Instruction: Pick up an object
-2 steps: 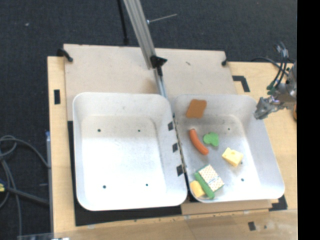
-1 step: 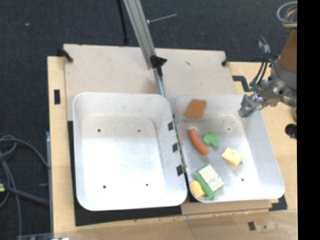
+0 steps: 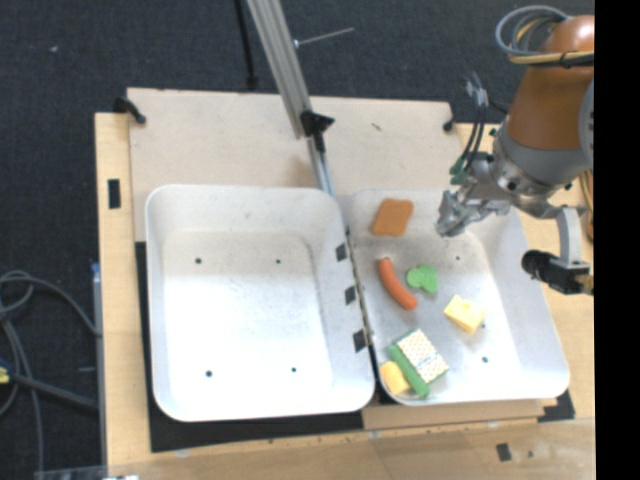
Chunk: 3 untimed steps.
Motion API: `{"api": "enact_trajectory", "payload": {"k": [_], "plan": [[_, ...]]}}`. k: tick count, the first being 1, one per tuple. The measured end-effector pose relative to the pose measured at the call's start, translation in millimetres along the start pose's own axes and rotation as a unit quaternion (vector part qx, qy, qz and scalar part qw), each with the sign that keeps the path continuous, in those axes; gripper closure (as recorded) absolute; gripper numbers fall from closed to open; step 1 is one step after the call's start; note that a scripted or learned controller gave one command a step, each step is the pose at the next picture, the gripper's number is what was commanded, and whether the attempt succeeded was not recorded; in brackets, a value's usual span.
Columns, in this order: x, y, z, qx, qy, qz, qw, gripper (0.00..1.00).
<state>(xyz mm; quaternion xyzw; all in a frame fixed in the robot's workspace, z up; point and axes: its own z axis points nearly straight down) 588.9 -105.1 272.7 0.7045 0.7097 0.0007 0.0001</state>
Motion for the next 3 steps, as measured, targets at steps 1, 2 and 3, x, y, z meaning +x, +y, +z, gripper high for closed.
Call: {"api": "enact_trajectory", "payload": {"k": [1,2,3], "plan": [[54,-4,0,0.0,0.0,0.0,1.0,1.0],[100,10,13,0.0,-0.001,0.001,1.0,1.0],[146,9,30,0.002,0.0,0.001,1.0,1.0]]}}
